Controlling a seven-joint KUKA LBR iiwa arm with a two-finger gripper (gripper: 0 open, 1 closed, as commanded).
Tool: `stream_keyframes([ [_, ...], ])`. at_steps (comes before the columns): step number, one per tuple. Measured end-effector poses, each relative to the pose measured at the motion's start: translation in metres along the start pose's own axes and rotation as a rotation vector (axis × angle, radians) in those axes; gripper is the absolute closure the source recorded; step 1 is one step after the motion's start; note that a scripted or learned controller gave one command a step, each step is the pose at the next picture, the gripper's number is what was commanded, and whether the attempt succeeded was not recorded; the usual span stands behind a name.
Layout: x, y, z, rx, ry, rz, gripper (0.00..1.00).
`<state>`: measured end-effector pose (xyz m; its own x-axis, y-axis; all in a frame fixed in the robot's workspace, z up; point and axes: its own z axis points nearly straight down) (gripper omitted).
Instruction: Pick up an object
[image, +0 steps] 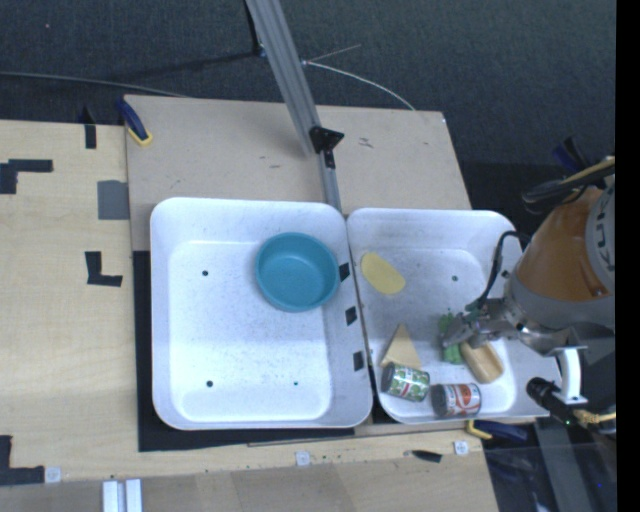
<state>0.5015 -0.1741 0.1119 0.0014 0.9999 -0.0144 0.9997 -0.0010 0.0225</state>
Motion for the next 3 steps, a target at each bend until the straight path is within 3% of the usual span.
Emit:
stream_keyframes([
  [1, 0.004, 0.011, -0.049, 0.02, 0.013, -0.004, 1.0],
  [3, 0.0, 0.011, -0.161, 0.018, 0.012, -0.003, 1.0],
])
